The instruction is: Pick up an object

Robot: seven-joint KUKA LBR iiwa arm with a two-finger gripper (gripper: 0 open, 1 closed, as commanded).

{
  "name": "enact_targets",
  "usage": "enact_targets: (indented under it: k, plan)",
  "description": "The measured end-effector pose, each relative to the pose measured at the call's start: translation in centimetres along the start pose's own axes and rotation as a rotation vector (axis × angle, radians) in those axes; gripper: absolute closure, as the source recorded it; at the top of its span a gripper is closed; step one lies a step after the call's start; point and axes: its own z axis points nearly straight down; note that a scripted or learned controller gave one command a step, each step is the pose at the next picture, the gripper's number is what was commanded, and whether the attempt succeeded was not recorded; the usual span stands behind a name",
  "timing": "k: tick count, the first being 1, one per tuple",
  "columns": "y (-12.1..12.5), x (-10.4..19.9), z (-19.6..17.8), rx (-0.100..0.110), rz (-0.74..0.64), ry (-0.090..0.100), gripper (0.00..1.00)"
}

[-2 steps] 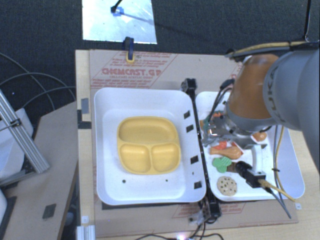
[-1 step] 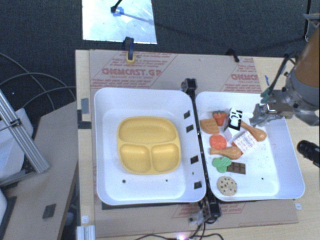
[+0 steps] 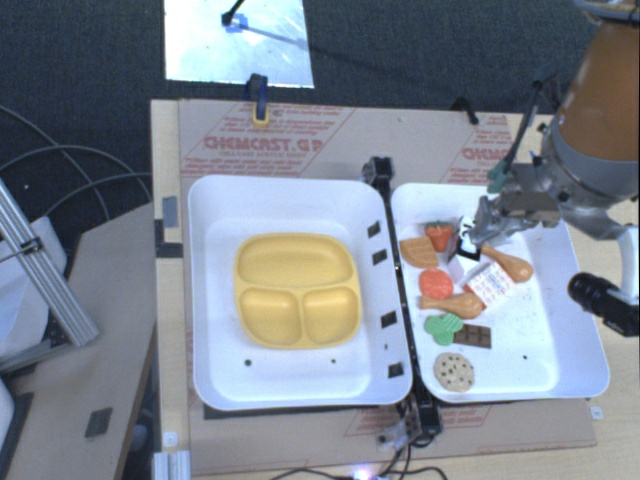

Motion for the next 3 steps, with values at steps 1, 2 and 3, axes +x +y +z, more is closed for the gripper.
enact_targets:
  k: [1, 2, 3]
  plan:
    - [2.7, 6.9, -4.0, 0.003, 0.003, -0.001, 1.00]
    - [-0.1, 13.0, 3.7, 0.015, 0.002, -0.001, 1.00]
    - [0.2, 12.7, 2.2, 0.006, 0.002, -0.001, 1.00]
